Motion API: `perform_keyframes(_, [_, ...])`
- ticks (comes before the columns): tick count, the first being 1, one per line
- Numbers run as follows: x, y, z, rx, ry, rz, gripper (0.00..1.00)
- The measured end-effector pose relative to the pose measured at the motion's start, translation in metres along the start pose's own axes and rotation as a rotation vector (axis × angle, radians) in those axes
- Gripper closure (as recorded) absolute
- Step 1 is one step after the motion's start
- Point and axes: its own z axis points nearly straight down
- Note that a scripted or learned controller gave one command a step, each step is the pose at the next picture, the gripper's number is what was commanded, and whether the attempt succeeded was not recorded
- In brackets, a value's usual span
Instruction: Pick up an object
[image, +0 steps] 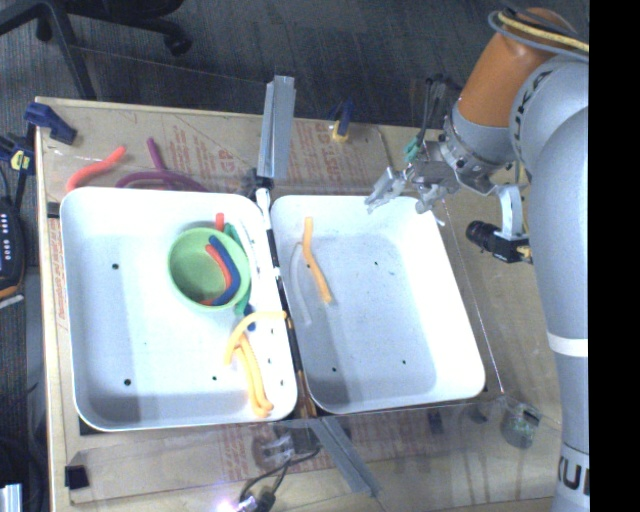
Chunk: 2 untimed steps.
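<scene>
An orange strip (316, 260) lies in the left half of the right bin (420, 330). In the left bin (110, 330) a green bowl (205, 270) holds blue and red curved pieces, and a yellow strip (250, 355) lies near the bin's right wall. My gripper (408, 193) hangs over the far edge of the right bin, its fingers (382, 195) spread open with nothing between them. It is up and to the right of the orange strip, well apart from it.
A grey metal bar (275, 125) stands behind the gap between the bins. An orange tool (95, 168) and a purple cable (155, 180) lie on the bench behind the left bin. A blue clamp (343, 118) sits at the bench's back edge.
</scene>
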Motion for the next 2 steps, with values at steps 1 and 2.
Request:
perform_keyframes(1, [0.053,-0.007,0.107,0.001,0.001,0.098,0.0])
perform_keyframes(2, [0.09,-0.03,0.148,-0.001,-0.003,0.058,0.0])
